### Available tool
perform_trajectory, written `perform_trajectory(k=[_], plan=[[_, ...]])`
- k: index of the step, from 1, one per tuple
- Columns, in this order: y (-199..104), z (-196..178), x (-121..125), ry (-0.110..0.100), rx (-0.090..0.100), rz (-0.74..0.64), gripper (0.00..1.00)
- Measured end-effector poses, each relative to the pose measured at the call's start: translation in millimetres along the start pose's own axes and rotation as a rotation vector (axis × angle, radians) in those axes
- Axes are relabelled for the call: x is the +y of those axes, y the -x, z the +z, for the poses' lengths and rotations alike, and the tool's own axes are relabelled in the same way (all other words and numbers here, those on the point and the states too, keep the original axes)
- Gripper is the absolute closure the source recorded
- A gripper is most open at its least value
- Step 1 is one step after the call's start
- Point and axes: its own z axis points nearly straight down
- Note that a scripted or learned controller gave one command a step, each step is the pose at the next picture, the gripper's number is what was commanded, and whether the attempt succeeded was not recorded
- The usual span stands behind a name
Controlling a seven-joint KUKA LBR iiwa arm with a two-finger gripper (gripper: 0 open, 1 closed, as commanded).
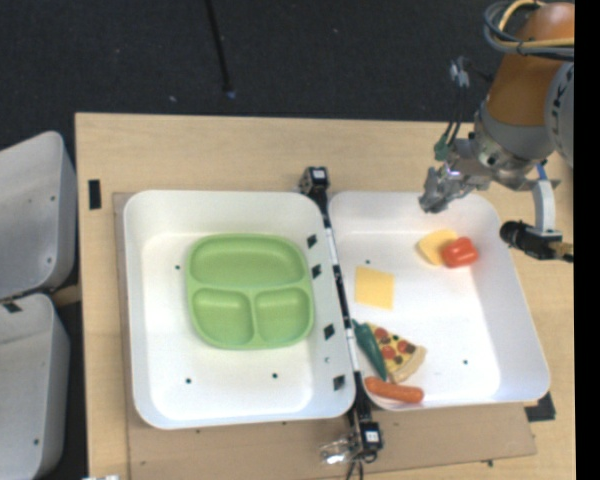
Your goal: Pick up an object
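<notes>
Nothing has been picked yet. The likeliest target, judging by where the arm hangs, is the red piece point(460, 253) lying against a yellow piece point(436, 245) in the far part of the right bin point(500, 368); the two touch, the red one glossy and rounded like a toy tomato, the yellow one a smooth lump. The pincer point(432, 201) hovers over the bin's back edge, just behind and to the camera's left of that pair, and nothing is between its tips that I can see. Whether it stands open or closed I cannot tell from here; it is small and dark against the white.

Nearer the middle of that bin lies a flat yellow square point(374, 288), thin as a cheese slice and probably awkward to get under. Toward the front corner, by the divider, sit a pizza wedge point(398, 356), a green piece point(368, 348) beside it and an orange sausage point(394, 393) along the rim. They are crowded together there, so a grab could catch more than one.

The left bin point(160, 388) holds a pale green tray point(250, 290) with three hollows, matte plastic, rounded corners. Both bins rest on a wooden surface point(100, 158).
</notes>
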Motion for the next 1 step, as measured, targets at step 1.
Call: perform_trajectory(k=[1], plan=[[1.3, -39.0, 1.6, -0.002, 0.001, -0.007, 1.00]])
